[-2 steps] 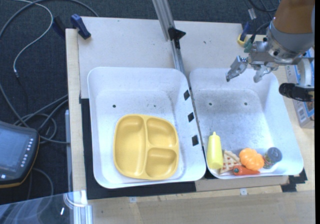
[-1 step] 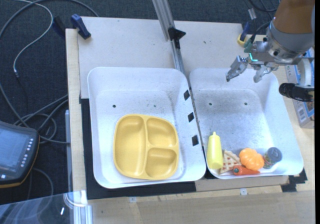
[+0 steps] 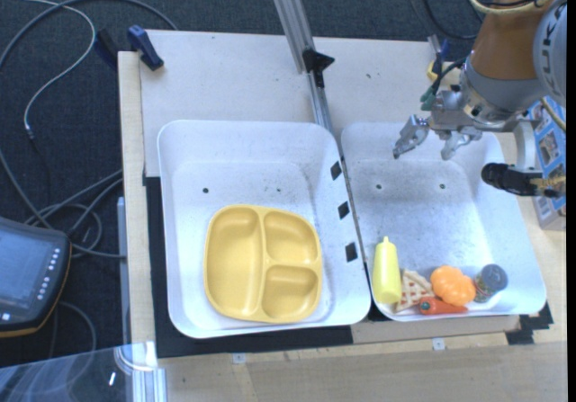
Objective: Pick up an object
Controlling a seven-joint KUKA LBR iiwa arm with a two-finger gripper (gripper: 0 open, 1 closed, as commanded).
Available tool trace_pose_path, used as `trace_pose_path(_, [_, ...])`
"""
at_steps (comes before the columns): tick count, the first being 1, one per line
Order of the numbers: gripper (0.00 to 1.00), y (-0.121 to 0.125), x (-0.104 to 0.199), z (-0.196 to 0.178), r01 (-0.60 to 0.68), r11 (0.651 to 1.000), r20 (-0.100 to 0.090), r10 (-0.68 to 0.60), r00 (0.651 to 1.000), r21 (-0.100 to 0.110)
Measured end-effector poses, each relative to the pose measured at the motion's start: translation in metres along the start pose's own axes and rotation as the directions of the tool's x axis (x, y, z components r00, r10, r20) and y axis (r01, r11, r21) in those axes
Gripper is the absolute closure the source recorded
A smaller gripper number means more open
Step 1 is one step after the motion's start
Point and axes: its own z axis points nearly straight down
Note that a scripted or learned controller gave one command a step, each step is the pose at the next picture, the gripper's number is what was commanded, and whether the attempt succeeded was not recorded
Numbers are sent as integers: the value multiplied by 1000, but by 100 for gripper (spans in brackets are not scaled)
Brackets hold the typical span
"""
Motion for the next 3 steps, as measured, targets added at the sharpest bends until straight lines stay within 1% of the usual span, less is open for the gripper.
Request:
trace_pose_path(1, [0,-3,5,63,-1,1000,-1,1,1000,3])
trace_pose_path(2, [0,-4,6,116,-1,1000,0,1,1000,2])
trace_pose_path(3, [100,-2,6,101,-1,1000,-1,1,1000,-6])
